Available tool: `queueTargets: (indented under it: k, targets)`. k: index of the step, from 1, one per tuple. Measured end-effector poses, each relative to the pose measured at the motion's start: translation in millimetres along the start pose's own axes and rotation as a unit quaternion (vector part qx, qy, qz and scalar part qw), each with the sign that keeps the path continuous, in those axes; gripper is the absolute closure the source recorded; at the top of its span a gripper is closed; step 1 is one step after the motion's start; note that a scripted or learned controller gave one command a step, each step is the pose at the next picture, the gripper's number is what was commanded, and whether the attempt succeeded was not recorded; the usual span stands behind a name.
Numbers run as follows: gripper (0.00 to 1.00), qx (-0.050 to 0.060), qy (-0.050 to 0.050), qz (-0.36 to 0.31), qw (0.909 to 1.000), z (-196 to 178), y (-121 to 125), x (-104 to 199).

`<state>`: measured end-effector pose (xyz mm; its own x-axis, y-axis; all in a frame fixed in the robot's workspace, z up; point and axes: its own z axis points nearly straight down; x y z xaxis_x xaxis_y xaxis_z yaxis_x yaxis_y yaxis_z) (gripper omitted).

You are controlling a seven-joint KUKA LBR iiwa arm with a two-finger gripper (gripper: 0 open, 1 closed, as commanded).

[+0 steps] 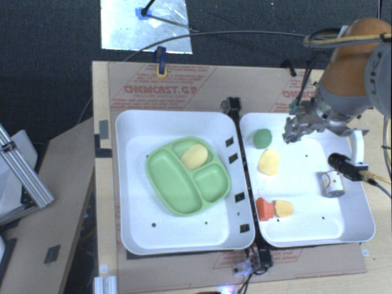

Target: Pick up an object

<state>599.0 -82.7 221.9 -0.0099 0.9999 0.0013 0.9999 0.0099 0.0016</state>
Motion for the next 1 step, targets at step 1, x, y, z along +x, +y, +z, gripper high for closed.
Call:
queueTargets:
  k: [1]
  targets:
    - [1.00, -0.001, 0.000, 0.000, 1.0000, -10.7, 12.7, 50.3]
